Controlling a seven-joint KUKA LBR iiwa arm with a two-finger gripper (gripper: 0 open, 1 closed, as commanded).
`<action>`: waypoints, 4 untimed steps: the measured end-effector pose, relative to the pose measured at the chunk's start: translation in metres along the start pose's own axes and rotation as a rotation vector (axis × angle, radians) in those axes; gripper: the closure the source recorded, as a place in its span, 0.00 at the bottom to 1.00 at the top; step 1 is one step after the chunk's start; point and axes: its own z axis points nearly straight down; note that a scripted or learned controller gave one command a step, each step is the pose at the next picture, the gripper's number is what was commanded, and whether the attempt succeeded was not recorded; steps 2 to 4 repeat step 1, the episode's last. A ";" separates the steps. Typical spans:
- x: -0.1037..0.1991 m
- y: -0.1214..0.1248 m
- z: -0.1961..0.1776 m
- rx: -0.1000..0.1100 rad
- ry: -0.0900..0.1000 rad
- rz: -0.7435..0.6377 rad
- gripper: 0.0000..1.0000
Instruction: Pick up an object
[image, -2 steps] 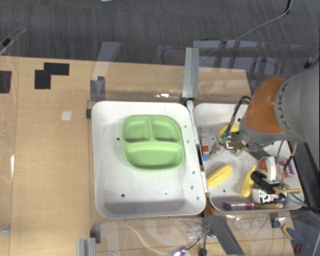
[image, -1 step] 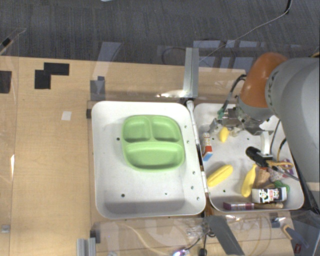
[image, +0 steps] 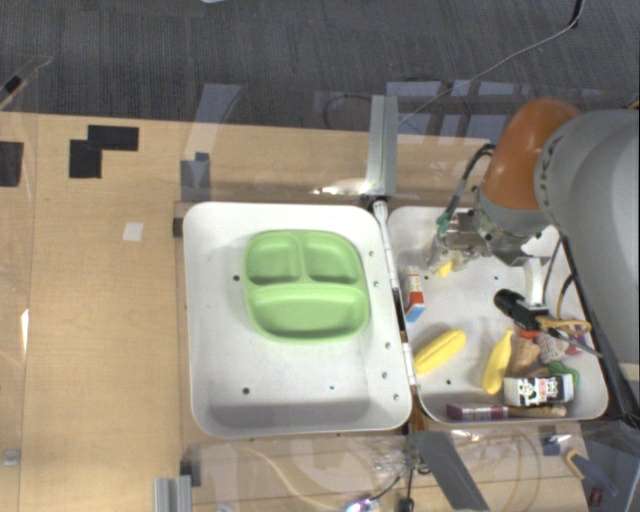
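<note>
Hovering over the right bin (image: 432, 392), the gripper (image: 447, 252) sits above a small yellow object (image: 445, 267); its grasp is unclear.

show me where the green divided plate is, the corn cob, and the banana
green divided plate (image: 304, 284): camera view, on the ridge between its compartments, in the left bin.
corn cob (image: 440, 352): camera view, on its middle, in the right bin.
banana (image: 496, 364): camera view, on its curved body, right of the corn cob.

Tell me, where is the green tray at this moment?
The green tray lies in the middle of the left bin in the camera view, across the divider from the corn cob in the right bin.
</note>
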 end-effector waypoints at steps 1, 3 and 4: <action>0.070 0.030 -0.085 0.006 0.000 0.144 1.00; 0.070 0.030 -0.085 0.006 0.000 0.144 1.00; 0.070 0.030 -0.085 0.006 0.000 0.144 1.00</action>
